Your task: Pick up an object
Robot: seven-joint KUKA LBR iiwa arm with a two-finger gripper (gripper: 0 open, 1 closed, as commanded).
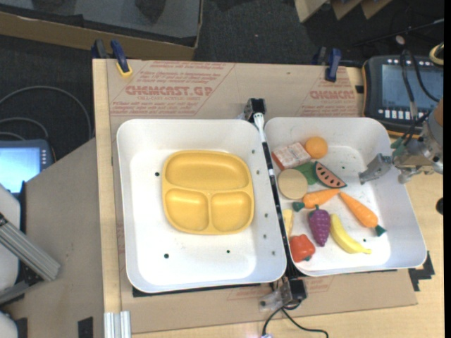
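Note:
The right bin (402, 210) holds several toy foods: an orange (316, 147), a watermelon slice (328, 175), a tan round disc (292, 184), a small carrot (318, 198), a larger carrot (359, 210), purple grapes (319, 225), a banana (345, 236) and a red pepper (301, 247). My gripper (390, 171) hovers over the bin's right rear part, to the right of the watermelon slice. Its fingers stand apart with nothing between them.
A pink and white packet (289, 153) lies at the right bin's back left. The left bin (141, 210) holds a yellow three-compartment plate (208, 191). A black divider bar (266, 167) runs between the bins. A tablet-like device (398, 90) sits at the back right.

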